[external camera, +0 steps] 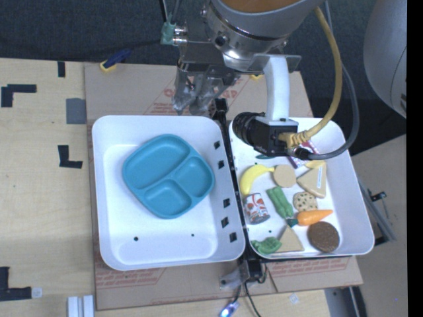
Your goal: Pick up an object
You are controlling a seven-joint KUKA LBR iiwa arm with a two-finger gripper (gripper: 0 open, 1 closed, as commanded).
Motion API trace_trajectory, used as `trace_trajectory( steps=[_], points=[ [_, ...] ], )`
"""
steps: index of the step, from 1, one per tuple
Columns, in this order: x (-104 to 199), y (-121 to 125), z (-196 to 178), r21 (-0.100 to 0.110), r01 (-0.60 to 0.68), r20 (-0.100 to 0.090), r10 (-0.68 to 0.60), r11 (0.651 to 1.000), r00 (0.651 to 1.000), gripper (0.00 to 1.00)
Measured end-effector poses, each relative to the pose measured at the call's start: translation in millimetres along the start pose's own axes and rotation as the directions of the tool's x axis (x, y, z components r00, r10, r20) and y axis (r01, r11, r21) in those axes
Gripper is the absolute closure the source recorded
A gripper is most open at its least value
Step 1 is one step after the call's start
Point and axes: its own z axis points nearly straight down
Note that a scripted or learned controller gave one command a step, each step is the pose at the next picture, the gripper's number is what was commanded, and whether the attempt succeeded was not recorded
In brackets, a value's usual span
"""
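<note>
Banana (254, 176): we are seeing it lying in the right bin (353, 197), long axis running up-right.
Neighbours: cookie (324, 236), carrot (313, 217) crowding nearby; blue tray (168, 175) sitting left.
Gripper (198, 96): hovering beyond the bins; grip unclear.

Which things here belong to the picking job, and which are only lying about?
Job: end effector; banana; carrot; green pea pod; brown round cookie.
Lying about: blue divided plate; yellow-blue clip.
</note>
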Motion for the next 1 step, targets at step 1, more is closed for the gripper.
trace_trajectory(
  steps=[1],
  points=[
    [-16.7, -1.2, 143.6, 0.015, -0.005, 0.009, 0.005, 1.000, 1.000, 1.00]
  ],
)
